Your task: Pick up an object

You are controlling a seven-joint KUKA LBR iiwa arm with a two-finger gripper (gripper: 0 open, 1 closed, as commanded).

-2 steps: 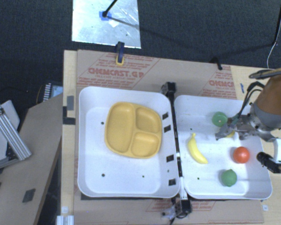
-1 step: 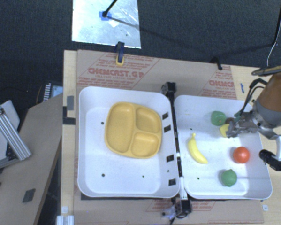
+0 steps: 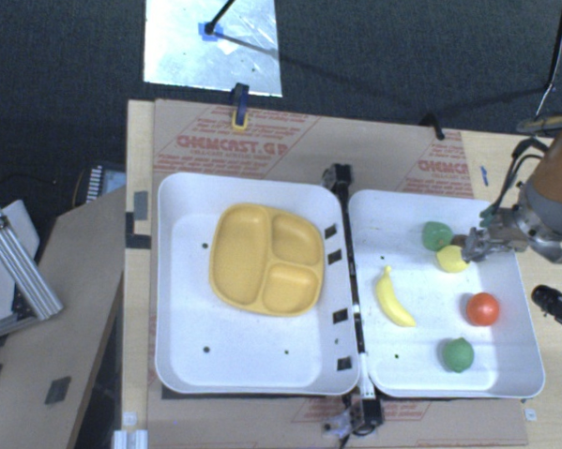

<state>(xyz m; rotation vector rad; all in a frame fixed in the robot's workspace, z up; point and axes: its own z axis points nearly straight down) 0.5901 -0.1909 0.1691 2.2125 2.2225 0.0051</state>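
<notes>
Small yellow lemon-like fruit lies in the right bin's far part, beside a green ball.

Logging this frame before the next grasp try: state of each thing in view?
gripper: low in the right bin, at the lemon
lemon: lying in the right bin, against the gripper
banana: lying flat, right bin
tomato: resting in the right bin, apart from the others
green ball: resting near the front of the right bin
green fruit: resting beside the lemon
yellow plate: flat in the left bin
</notes>
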